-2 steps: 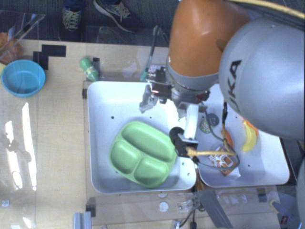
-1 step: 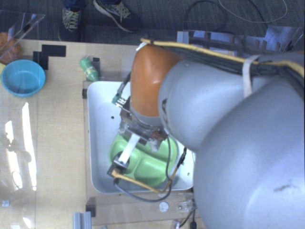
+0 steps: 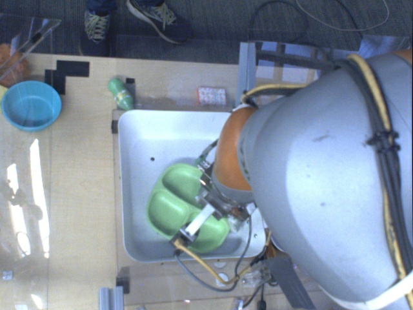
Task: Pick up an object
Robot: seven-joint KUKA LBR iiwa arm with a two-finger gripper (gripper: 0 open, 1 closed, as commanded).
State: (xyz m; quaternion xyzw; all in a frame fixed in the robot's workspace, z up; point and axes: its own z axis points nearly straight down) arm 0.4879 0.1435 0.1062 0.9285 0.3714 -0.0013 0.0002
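Observation:
A large light-green object (image 3: 169,206) with rounded lobes lies in the near half of the left white bin (image 3: 139,148). My gripper (image 3: 213,197) is down in the bin, right against the green object's right side and partly over it. The arm's grey body and orange band cover the gripper from above. Whether anything sits between its tips cannot be made out. The green object appears to rest on the bin floor.
A blue bowl (image 3: 31,105) stands on the bench at far left. A small green bottle (image 3: 120,93) and a red-and-white card (image 3: 211,96) lie behind the bin. A person's shoes (image 3: 155,15) are at the top. The arm hides the right bin.

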